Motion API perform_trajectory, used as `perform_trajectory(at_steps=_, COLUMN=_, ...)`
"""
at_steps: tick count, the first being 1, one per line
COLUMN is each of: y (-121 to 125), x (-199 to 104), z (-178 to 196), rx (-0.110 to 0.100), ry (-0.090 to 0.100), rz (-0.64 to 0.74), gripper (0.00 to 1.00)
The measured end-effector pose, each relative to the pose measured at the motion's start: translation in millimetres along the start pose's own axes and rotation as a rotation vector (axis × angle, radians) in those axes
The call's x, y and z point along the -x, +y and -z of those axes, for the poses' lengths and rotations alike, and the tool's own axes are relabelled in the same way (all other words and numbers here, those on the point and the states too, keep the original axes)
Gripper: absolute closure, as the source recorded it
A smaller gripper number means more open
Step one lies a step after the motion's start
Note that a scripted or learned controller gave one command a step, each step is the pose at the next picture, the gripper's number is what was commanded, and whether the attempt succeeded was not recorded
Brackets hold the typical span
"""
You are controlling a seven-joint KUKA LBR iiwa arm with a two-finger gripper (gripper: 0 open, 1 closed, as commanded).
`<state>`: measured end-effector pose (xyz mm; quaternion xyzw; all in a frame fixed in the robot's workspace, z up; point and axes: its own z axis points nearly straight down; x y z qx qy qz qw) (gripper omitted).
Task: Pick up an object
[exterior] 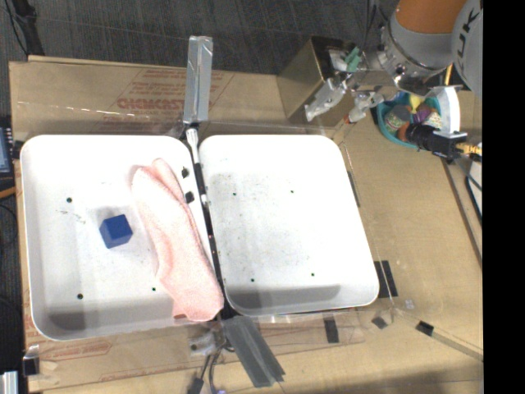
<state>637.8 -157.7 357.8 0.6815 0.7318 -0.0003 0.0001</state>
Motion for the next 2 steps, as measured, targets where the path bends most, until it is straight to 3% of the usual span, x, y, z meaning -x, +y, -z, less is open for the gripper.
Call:
perform_trajectory(at_steps=1, y=-97.0, x=46.7, z=-97.8, rx=-0.004, ry=0.001, rz=-0.010, gripper=0.00)
perform_trajectory(at_steps=2, y=-85.8, x=46.3, z=-61.7, rx=-0.003, ry=0.000, rz=-0.112, gripper=0.00)
